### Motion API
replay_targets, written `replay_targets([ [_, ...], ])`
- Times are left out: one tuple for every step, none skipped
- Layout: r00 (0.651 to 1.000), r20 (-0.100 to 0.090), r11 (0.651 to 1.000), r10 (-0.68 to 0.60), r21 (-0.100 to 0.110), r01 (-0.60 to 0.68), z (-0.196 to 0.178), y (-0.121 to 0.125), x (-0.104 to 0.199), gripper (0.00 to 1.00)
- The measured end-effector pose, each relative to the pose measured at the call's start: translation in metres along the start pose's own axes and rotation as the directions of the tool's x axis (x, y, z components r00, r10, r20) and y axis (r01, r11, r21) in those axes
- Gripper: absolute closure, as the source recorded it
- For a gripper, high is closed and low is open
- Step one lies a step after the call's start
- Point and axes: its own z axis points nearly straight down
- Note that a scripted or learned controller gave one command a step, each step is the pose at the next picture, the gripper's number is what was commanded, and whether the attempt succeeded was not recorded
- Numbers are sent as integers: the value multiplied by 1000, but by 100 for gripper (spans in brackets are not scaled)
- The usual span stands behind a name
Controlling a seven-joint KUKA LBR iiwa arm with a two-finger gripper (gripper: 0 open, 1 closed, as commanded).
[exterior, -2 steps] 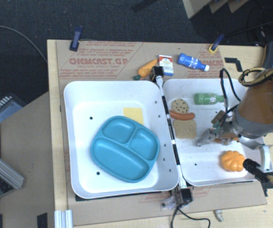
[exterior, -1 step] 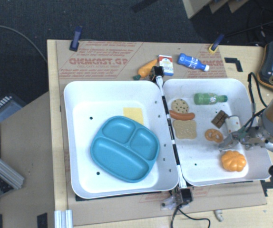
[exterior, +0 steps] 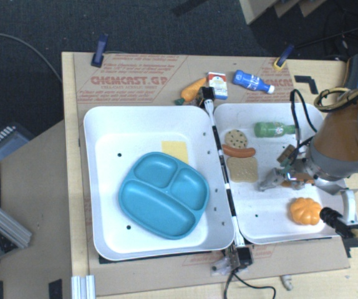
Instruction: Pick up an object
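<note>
Hovering: hand (exterior: 277, 178) nr bread slice (exterior: 243, 169)

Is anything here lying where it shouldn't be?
Yes: three toys lie outside the bins on the board behind them, an orange piece, a small carton and a blue bottle tipped on its side. The rest sits inside.

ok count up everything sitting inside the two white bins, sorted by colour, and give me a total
Blue: 1, the divided plate
Yellow: 1, the cheese slice
Green: 1, the bottle
Orange: 1, the pumpkin
Brown or tan: 3, the cookie, the sausage, the bread slice
Total: 7
</note>
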Motion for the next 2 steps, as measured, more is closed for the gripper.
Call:
replay_targets([
  [1000,0,1000,4,3,-4,0,-37,-44,0],
  [1000,0,1000,0,-1,0,-1,16,-11,0],
])
